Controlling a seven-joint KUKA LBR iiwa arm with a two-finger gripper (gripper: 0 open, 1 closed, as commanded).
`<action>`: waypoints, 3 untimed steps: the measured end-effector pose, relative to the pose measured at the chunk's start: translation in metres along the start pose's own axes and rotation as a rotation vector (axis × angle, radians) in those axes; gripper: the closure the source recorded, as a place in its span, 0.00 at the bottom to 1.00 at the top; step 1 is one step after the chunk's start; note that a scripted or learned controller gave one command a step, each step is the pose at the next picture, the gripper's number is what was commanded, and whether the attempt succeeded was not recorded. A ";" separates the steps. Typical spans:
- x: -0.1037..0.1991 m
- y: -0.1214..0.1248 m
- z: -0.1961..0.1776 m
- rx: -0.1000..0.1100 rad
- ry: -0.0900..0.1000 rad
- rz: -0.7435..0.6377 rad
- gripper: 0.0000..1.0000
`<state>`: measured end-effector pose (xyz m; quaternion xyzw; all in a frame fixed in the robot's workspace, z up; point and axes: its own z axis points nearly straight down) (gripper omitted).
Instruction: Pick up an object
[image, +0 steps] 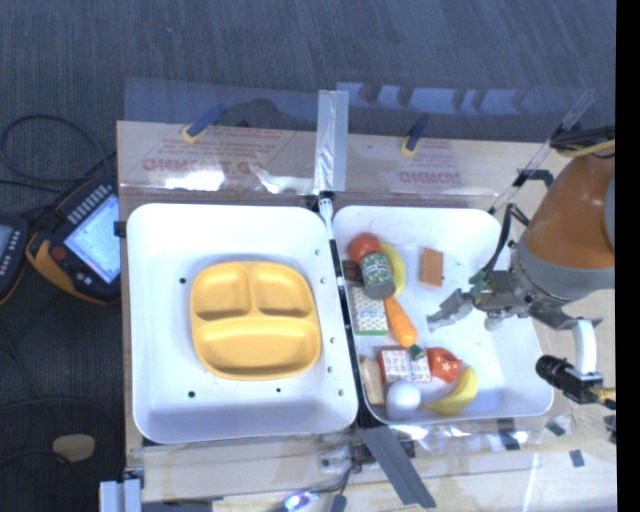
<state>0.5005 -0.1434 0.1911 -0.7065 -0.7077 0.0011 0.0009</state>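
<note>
The right bin holds a cluster of toy foods along its left side. A green can lies against a yellow fruit and a red ball. Below them lie an orange carrot and a green-and-white box. An orange block sits alone nearer the middle. At the front are a red-and-white carton, a red fruit, a banana and a white egg. My gripper hovers over bare bin floor right of the carrot, open, with nothing between its fingers.
The left bin carries a yellow divided plate. A raised rim divides the two bins. The arm's orange band overhangs the right bin's right wall. A handheld controller lies off the bench to the left.
</note>
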 end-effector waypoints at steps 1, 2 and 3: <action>0.042 0.023 0.101 -0.008 -0.002 -0.223 0.00; 0.041 0.024 0.091 -0.011 -0.002 -0.221 1.00; 0.098 0.110 0.008 -0.001 -0.002 -0.185 1.00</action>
